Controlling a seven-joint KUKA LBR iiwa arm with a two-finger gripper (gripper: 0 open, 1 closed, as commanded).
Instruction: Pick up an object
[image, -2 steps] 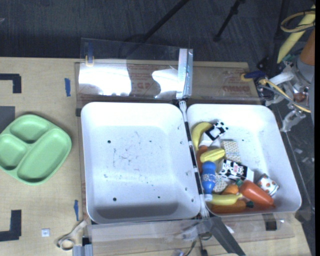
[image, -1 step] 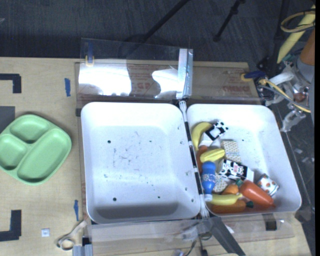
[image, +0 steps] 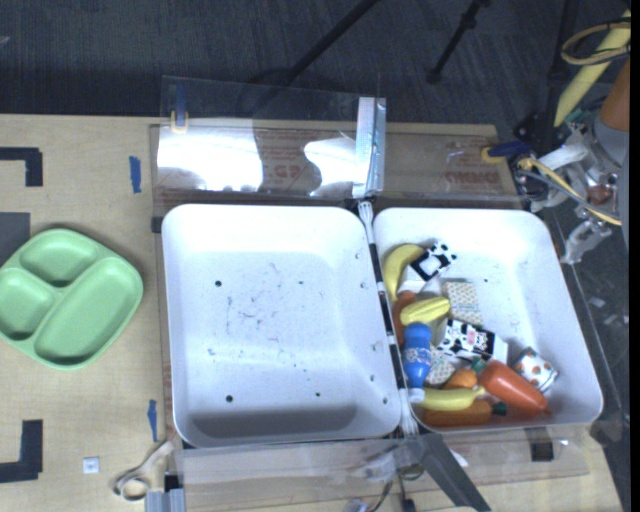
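two white bins: right bin (image: 560, 300) holds toys heaped (image: 455, 350) along left wall.

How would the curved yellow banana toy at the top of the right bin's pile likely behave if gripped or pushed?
The curved yellow banana toy looks smooth and glossy, so it may slip between fingers. It looks like moulded plastic, so probably stiff and light. It leans against the divider wall on other toys, so a push may make it rock or slide.
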